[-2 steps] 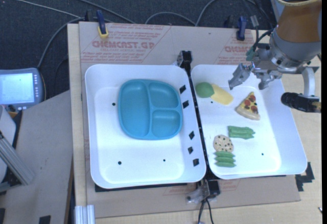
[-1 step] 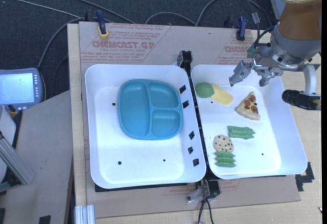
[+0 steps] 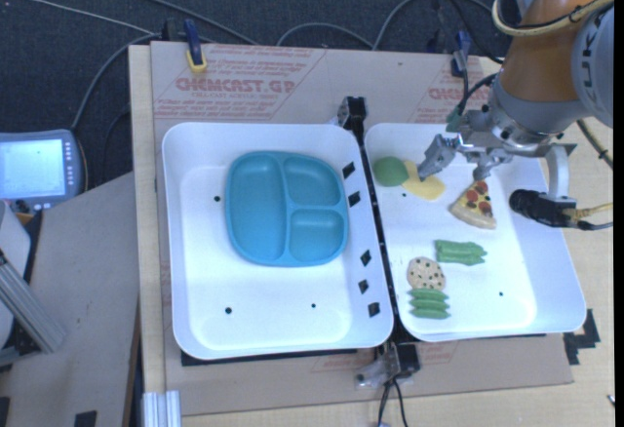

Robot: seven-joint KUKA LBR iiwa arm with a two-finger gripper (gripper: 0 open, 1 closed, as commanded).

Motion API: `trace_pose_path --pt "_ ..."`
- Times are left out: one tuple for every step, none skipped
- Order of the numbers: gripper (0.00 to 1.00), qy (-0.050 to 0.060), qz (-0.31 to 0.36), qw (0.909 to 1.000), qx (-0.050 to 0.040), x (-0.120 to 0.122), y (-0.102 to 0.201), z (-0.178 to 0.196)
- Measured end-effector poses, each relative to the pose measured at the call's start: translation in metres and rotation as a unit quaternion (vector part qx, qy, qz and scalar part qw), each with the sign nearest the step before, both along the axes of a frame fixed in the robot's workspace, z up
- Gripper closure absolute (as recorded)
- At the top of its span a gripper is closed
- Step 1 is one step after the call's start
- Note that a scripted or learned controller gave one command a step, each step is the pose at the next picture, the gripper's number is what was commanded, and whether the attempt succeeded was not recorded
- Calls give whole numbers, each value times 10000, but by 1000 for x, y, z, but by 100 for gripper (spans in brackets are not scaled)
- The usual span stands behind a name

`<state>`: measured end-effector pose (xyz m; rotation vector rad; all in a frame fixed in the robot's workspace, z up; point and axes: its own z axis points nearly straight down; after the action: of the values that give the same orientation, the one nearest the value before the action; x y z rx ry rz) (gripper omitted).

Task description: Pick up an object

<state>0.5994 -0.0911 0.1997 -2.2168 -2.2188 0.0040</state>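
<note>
My gripper (image 3: pixel 458 162) hangs over the back of the right bin (image 3: pixel 546 303), open with nothing between its fingers. Its left finger (image 3: pixel 434 158) is just above a flat yellow piece (image 3: pixel 424 188). A round green piece (image 3: pixel 390 171) lies to the left of that. A pizza slice (image 3: pixel 474 205) lies just in front of the gripper, under its right finger. Nearer the front lie a green bean bundle (image 3: pixel 459 252), a speckled cookie (image 3: pixel 425 273) and a green pea pod (image 3: pixel 428 303).
The left bin (image 3: pixel 195 298) holds a blue divided plate (image 3: pixel 288 208). A black divider with clips (image 3: pixel 363 220) runs between the bins. The arm with its orange band (image 3: pixel 551 45) comes in from the upper right.
</note>
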Motion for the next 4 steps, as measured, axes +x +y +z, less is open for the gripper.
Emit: trace_pose_path --pt "0 13 -12 10000 2 -10 -5 -52" --pt "0 9 -11 10000 2 -16 -10 -98" --pt "100 -21 -12 10000 0 -14 -10 -84" --pt "100 -52 4 10000 -12 -17 -1 -25"
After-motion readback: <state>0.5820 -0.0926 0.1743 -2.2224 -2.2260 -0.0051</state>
